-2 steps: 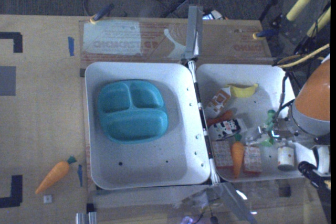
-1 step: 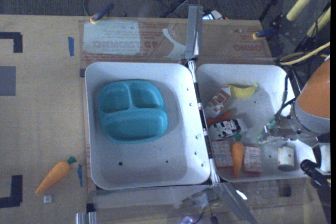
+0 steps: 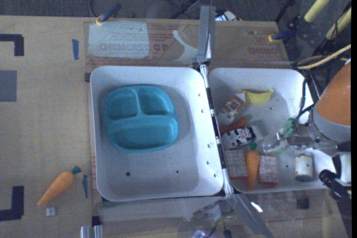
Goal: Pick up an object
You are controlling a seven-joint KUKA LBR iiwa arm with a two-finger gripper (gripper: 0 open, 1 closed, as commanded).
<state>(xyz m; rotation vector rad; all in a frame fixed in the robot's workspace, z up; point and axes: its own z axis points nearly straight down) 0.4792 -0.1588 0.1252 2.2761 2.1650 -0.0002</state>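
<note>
Left bin (image 3: 106, 120): white plastic look, smooth, faint speckle. Right bin (image 3: 290, 78): same white plastic.
Blue tray (image 3: 140, 117), bin centre: smooth moulded plastic, soft sheen.
Counter (image 3: 44, 114): pale wood look, matt.
Cardboard sheet (image 3: 167, 44) at 12 o'clock of bins: brown, matt, printed.
Carrot (image 3: 56, 188) at 8 o'clock on counter: orange, matt, plastic look.
Banana (image 3: 257, 96) in right bin: yellow, smooth.
Arm (image 3: 337, 103) at 3 o'clock: glossy orange band, grey shell.
</note>
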